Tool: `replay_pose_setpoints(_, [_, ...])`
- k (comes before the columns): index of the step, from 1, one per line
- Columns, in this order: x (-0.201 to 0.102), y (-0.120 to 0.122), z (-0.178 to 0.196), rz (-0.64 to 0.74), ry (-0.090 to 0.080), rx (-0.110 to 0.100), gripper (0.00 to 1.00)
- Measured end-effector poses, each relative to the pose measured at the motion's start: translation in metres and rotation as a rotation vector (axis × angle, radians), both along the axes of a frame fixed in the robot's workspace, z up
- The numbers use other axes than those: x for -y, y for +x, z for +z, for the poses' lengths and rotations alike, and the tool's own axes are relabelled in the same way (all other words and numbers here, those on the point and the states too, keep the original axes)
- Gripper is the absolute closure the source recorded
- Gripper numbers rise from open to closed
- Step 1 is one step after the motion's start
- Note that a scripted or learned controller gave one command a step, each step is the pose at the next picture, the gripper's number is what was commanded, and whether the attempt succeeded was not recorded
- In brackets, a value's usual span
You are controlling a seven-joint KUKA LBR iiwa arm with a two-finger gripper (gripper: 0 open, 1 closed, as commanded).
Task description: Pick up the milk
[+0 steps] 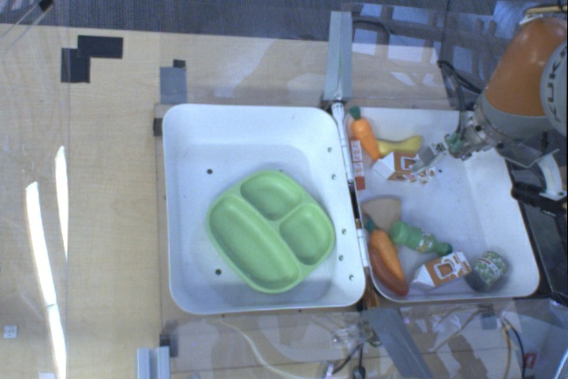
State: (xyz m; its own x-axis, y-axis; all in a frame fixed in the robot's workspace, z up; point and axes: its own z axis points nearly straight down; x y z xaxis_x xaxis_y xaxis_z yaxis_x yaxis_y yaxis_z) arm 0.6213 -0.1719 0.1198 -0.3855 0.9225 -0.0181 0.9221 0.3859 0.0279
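Two small white milk cartons with orange labels lie in the right bin point(497, 191). One carton point(404, 166) is near the bin's back, just in front of a banana point(401, 143). The other carton point(446, 268) lies by the front wall. My gripper point(441, 153) reaches in from the right and hangs low at the right end of the back carton, touching it or just above it. The arm's orange band point(524, 71) rises behind it.
The right bin also holds a carrot point(362, 138) at the back left, a tan slice point(382, 210), a green bottle point(417, 237), a second carrot point(387, 260) and a greyish can point(488, 269). A green divided plate point(271, 229) lies in the left bin point(191, 155).
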Motion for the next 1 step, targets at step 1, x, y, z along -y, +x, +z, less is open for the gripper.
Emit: replay_pose_setpoints(1, [-0.0658,-0.0115,-0.009,-0.07,-0.003,0.023,0.0])
